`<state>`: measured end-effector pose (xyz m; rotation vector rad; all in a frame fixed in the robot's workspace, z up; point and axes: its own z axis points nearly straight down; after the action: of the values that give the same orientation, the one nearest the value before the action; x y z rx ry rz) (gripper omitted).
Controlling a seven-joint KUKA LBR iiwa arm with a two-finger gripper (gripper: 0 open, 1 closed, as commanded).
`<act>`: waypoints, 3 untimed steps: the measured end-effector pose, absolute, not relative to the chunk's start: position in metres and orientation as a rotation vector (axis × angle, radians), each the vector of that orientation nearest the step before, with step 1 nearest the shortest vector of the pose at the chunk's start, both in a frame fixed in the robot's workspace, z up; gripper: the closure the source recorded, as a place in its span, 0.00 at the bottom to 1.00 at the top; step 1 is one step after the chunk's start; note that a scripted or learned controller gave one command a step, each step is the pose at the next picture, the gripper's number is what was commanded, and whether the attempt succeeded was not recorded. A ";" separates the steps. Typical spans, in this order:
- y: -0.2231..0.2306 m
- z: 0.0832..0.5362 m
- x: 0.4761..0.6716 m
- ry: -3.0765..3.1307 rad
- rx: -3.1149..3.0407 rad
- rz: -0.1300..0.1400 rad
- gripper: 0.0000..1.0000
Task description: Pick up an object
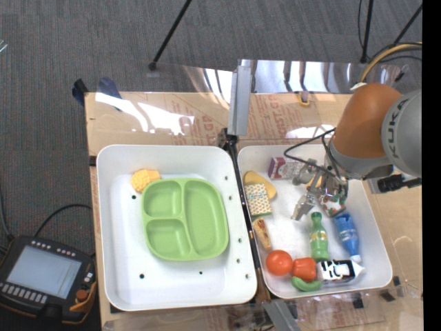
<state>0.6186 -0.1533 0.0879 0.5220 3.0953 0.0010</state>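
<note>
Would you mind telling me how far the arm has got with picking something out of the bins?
Done: the gripper has reached the right bin and hangs just above the green bottle. In hand: nothing shows between its fingers. Left: the whole grasp and lift. The green bottle, the blue bottle, the tomato and the rest lie on the bin floor; the green plate sits in the left bin.

The right bin [381, 250] holds small toys. A green bottle [318, 236] lies beside a blue bottle [346, 234]. A red tomato [279, 263] sits at the front, next to a red and green pepper [304, 273].
</note>
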 end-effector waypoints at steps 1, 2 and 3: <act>-0.189 0.087 0.536 3.061 0.709 0.001 0.00; -0.208 0.100 0.503 3.015 0.680 0.004 0.00; -0.154 0.090 0.485 3.034 0.765 0.006 0.00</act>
<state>0.4849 -0.1540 0.0902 0.7645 3.0342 0.0056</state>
